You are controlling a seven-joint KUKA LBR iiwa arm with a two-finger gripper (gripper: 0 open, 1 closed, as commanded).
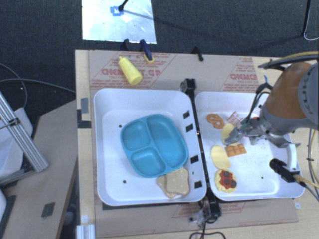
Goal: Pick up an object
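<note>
My gripper (235, 137) hangs low over the middle of the right bin (259, 185). Its tip is beside a small pale yellow piece (227, 130) and just above an orange-brown waffle piece (237, 151). Nothing shows clearly held in it. Close by lie a brown pretzel (215, 120), a red-and-white packet (234, 117), a yellow oval piece (220, 157) and a round tart with red topping (226, 180).
The left bin (112, 108) holds a blue divided plate (153, 144) and a slice of bread (174, 183) at its front edge. A yellow bottle (129, 70) lies on the cardboard behind the bins. The arm's grey and orange body (291, 101) covers the right bin's far right part.
</note>
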